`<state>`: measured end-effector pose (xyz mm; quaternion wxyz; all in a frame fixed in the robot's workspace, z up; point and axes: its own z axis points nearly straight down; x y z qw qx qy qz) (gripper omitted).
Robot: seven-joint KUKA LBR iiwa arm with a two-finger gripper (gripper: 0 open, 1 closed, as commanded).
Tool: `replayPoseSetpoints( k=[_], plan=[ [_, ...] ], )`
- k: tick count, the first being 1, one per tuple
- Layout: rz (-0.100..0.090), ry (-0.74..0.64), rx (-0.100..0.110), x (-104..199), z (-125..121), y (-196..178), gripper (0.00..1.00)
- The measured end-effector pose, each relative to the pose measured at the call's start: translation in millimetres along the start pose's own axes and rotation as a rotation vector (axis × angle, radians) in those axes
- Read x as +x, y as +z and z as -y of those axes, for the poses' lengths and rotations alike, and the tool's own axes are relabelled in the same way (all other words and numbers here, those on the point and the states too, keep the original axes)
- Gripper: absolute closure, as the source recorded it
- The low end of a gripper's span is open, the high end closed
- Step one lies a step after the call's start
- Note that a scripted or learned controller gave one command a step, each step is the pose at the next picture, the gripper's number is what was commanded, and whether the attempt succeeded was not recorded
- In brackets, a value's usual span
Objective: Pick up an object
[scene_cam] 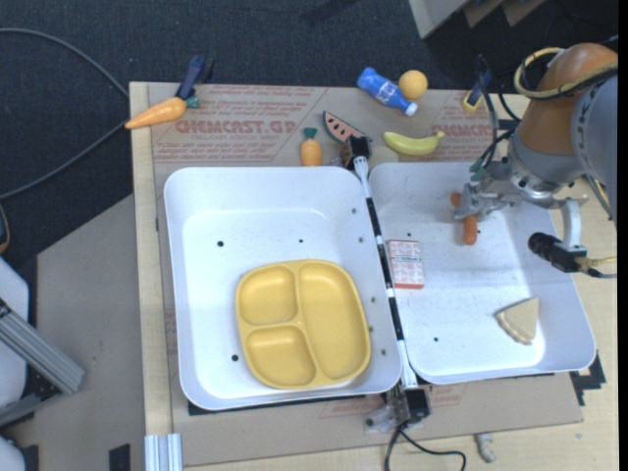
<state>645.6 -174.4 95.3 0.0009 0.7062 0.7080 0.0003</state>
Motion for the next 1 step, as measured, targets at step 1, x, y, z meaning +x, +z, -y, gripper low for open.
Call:
replayPoseSetpoints(
  k=[1],
  plan=[
    [0.0,0.002,-0.002,78.6,-8.0,-80.6,1.0]
  ],
)
